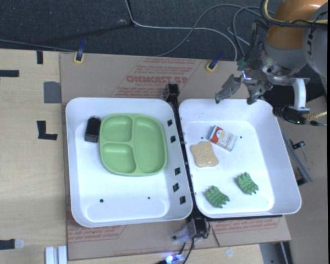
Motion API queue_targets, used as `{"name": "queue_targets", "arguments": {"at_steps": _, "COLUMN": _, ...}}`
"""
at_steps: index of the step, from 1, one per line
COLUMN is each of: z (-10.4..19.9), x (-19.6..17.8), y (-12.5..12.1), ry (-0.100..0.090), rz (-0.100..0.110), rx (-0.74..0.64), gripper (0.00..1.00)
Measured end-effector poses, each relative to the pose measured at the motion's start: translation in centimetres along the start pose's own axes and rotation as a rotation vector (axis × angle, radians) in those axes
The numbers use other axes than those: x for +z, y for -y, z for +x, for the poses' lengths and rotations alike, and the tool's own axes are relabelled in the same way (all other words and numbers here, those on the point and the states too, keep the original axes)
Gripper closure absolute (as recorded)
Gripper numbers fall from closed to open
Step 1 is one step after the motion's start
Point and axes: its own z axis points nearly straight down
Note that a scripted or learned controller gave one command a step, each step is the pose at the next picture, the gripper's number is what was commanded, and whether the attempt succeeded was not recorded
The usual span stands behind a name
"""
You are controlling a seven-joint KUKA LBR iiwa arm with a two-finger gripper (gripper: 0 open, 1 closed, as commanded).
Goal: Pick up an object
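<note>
Camera view, gripper over right bin's far rim, jaws spread apart, gripping nothing, toast slice mid-bin below.

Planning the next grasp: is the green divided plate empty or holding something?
Empty: all three compartments of the green divided plate show bare green. The small black object sits beside its left rim.

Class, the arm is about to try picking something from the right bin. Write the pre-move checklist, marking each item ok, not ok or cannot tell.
1. Gripper open with nothing between its fingers: ok.
2. Gripper above the right bin's far rim, not yet over an object: ok.
3. Small carton lies apart from the toast piece: ok.
4. Two green pieces sit apart: ok.
5. Green plate and black item lie in the left bin: ok.
</note>
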Motion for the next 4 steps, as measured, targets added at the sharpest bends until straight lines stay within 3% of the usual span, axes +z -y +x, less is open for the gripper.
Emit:
{"name": "queue_targets", "arguments": {"at_steps": 1, "z": 0.0, "x": -0.8, "y": -0.2, "ry": 0.001, "rz": -0.013, "rx": -0.003, "gripper": 0.00}}
{"name": "queue_targets", "arguments": {"at_steps": 2, "z": -0.8, "x": 4.6, "y": 0.4, "ry": 0.002, "rz": -0.009, "rx": -0.002, "gripper": 0.00}}
{"name": "queue_targets", "arguments": {"at_steps": 4, "z": -0.3, "x": 14.0, "y": -0.8, "ry": 0.002, "rz": -0.009, "rx": -0.004, "gripper": 0.00}}
